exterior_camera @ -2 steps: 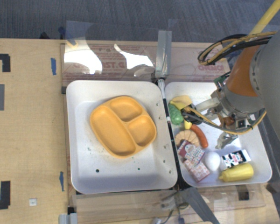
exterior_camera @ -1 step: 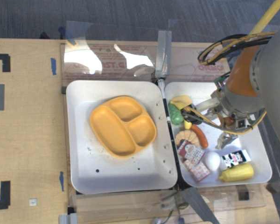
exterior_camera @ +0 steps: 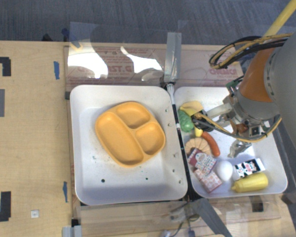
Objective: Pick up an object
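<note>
A pale wooden bench (exterior_camera: 24, 147) is seen from above at a slant, with grey floor beyond and two shallow white bins set side by side. The left bin (exterior_camera: 84, 181) is taken up by an orange plate (exterior_camera: 130, 133), smooth, rounded and split into three compartments. The right bin (exterior_camera: 276, 162) is crowded with small toy goods: a yellow piece (exterior_camera: 191, 107) and a green piece (exterior_camera: 186, 122) near the dividing wall, a red sausage (exterior_camera: 210, 143) on a tan round (exterior_camera: 198, 145), a printed carton (exterior_camera: 205, 169), a white egg (exterior_camera: 224, 171), a black-and-white box (exterior_camera: 249, 167) and a glossy yellow bottle (exterior_camera: 250, 182) lying along the near wall.

The grey arm with its orange band (exterior_camera: 254, 80) is reached in from the right, and the gripper (exterior_camera: 238, 147) is hung low over the bin's middle, just beside the sausage and above the box. Nothing is seen between its metal parts; whether it is spread or closed cannot be told from this angle.

The pick is judged not yet made. A miss is judged likely: the things are packed close, so a neighbour could be struck or two caught at once, and the smooth, rounded egg or bottle could be squeezed out sideways. Loose yellow cables (exterior_camera: 237, 51) by the wrist could also be snagged.
</note>
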`<state>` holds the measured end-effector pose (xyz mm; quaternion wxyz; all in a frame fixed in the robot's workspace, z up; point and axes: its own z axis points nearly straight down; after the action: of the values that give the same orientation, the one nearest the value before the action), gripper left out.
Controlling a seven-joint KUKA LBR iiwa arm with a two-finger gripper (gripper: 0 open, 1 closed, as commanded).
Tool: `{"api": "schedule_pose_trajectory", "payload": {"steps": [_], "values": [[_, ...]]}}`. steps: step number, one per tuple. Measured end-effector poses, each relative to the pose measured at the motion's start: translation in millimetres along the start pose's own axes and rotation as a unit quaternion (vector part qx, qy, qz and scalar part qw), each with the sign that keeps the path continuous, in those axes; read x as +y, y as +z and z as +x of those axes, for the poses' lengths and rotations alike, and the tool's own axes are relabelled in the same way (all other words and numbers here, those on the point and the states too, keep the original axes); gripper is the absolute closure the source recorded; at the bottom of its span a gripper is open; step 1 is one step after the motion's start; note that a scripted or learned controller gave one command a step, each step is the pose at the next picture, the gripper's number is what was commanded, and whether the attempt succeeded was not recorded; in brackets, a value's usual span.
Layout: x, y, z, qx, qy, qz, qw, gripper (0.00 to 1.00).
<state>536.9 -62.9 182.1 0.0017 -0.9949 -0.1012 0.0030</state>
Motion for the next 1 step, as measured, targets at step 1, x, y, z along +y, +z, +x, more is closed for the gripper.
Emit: {"api": "schedule_pose_trajectory", "payload": {"steps": [1], "values": [[87.2,23.8,44.6,-0.001,0.003,-0.001,1.0000,0.00]]}}
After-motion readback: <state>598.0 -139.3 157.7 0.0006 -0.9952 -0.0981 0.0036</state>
